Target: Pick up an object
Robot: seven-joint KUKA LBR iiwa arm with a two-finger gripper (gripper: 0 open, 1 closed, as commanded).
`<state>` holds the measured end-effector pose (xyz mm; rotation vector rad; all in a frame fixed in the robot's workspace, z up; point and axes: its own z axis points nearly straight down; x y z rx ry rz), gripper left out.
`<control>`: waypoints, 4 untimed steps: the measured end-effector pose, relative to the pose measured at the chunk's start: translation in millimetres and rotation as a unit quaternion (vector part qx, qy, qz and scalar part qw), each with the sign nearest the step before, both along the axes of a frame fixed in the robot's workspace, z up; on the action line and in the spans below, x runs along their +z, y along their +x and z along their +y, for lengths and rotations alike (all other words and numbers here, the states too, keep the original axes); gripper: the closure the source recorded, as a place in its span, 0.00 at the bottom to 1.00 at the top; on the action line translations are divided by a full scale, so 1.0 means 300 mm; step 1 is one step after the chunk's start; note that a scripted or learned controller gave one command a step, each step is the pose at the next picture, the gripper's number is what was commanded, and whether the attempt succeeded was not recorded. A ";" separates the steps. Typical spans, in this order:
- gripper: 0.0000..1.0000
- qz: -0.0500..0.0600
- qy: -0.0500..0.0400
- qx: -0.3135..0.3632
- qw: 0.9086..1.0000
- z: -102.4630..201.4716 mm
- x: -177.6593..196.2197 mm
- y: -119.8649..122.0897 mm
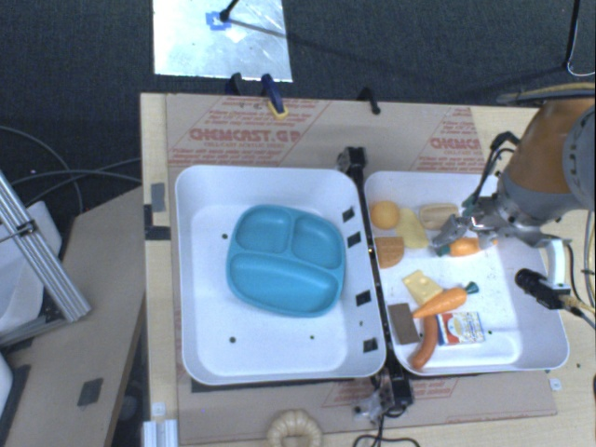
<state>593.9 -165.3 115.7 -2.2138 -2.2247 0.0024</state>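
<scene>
Two bins on the bench: left bin [200, 343] has a blue divided plate [284, 259], right bin [540, 338] holds the food toys. Arm [559, 161] comes in from the right, gripper [458, 236] low over the right bin's upper middle. Small orange piece [465, 247] sits right at the fingertips; can't tell how far the jaws are open, or if it's actually clamped. Nearby: orange ball [386, 215], beige piece [435, 216], brown wedge [389, 250], cheese [422, 285], carrot [443, 300], sausage [424, 350], brown block [403, 323], small carton [462, 327].
</scene>
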 end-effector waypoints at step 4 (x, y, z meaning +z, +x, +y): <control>1.00 -0.006 -0.002 0.000 1.000 -0.023 0.363 0.021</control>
